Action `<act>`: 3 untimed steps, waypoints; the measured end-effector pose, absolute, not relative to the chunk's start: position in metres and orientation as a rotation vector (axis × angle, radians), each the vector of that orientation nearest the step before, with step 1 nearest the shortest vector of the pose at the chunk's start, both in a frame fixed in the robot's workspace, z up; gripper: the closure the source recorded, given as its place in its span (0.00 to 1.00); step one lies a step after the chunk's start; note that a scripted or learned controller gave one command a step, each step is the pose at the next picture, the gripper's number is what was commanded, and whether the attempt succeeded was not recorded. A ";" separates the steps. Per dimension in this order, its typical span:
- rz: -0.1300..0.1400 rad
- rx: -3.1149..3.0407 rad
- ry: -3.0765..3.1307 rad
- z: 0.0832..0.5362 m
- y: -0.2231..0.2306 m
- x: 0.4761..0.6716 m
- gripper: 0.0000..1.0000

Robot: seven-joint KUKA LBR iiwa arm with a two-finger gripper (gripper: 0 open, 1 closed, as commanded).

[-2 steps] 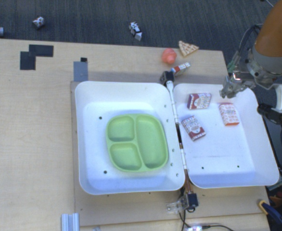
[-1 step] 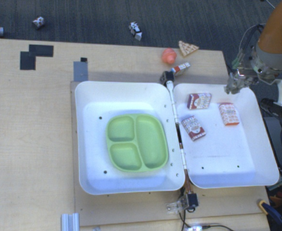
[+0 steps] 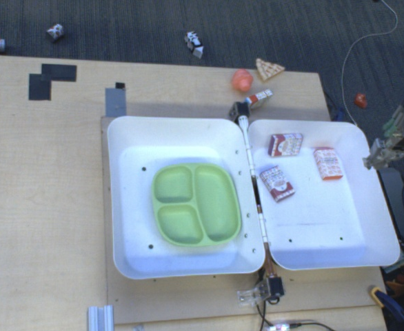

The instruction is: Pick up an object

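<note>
The right bin (image 3: 326, 247) holds three small packets. A red and white one (image 3: 285, 144) lies near its far left, an orange-red one (image 3: 328, 163) sits to the right of that, and another red and white one (image 3: 277, 183) lies tilted by the left wall. My gripper (image 3: 388, 150) hangs at the bin's right rim, outside the packets and well apart from them, small and blurred against the dark floor. Nothing shows in its grasp.
The left bin (image 3: 129, 205) holds a green divided plate (image 3: 196, 204). Behind the bins on the bench lie an orange ball (image 3: 242, 80), a pizza-slice toy (image 3: 269, 68) and a small red-tipped item (image 3: 260, 97). A cable clip (image 3: 264, 292) sits at the front.
</note>
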State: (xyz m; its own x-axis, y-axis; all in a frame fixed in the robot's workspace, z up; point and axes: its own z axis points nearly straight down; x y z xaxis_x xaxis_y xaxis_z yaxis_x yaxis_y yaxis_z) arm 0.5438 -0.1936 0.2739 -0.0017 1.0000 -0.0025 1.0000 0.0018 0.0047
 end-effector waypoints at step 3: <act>0.003 2.217 2.222 0.260 -0.135 0.487 1.00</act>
State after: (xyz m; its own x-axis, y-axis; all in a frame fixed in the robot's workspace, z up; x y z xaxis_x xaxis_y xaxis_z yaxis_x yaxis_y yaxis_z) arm 0.4875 -0.1347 0.2602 -0.0021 1.0000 -0.0010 1.0000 0.0021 0.0033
